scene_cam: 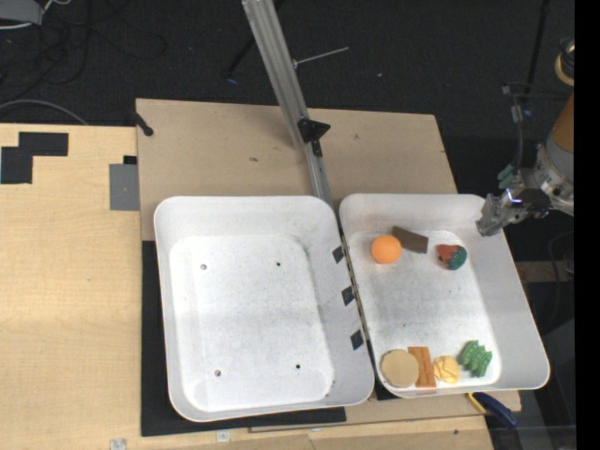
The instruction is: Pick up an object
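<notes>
The right bin [511, 289] holds an orange ball [385, 249], a dark brown block [410, 240] and a small red and green piece [451, 256] near its far side. Along its near edge lie a tan round disc [400, 367], an orange bar [422, 366], a yellow piece [446, 370] and a green leafy piece [475, 357]. My gripper [491, 217] hangs over the far right corner of the right bin, above and to the right of the red and green piece, with nothing visible between its fingers.
The left bin [169, 251] stands beside the right one, their rims joined by small black clips [348, 294]. A slanted metal rail [284, 87] rises behind the bins. A wooden table surface [66, 289] lies to the left.
</notes>
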Robot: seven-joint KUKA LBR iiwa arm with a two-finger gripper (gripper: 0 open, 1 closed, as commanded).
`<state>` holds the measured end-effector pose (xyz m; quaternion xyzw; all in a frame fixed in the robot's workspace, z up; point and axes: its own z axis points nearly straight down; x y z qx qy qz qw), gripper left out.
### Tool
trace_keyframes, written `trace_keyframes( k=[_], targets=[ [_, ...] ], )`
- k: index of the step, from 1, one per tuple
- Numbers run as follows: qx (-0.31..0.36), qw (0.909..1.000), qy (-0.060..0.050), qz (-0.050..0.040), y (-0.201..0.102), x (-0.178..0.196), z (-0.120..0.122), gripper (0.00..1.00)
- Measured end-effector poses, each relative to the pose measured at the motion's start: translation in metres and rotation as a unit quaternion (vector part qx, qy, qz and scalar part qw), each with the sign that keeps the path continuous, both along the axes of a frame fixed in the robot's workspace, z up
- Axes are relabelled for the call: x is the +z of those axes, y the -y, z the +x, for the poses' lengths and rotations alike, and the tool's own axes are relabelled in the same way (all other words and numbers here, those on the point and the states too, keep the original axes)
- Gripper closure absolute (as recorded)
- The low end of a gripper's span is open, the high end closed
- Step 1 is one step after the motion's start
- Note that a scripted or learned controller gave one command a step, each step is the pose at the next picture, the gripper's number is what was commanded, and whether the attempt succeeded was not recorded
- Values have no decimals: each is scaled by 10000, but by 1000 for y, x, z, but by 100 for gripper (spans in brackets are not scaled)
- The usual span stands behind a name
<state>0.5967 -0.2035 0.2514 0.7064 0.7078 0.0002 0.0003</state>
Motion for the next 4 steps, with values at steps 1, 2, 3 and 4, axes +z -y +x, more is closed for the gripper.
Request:
trace_keyframes(
  k=[1, 2, 3, 4],
  targets=[
    [11, 10000, -17, 13, -45, 2, -5, 100],
    [11, 10000, -15, 13, -94, 5, 3, 100],
    [6, 10000, -26, 14, -138, 6, 3, 100],
    [7, 10000, -31, 14, -185, 7, -1, 100]
  ],
)
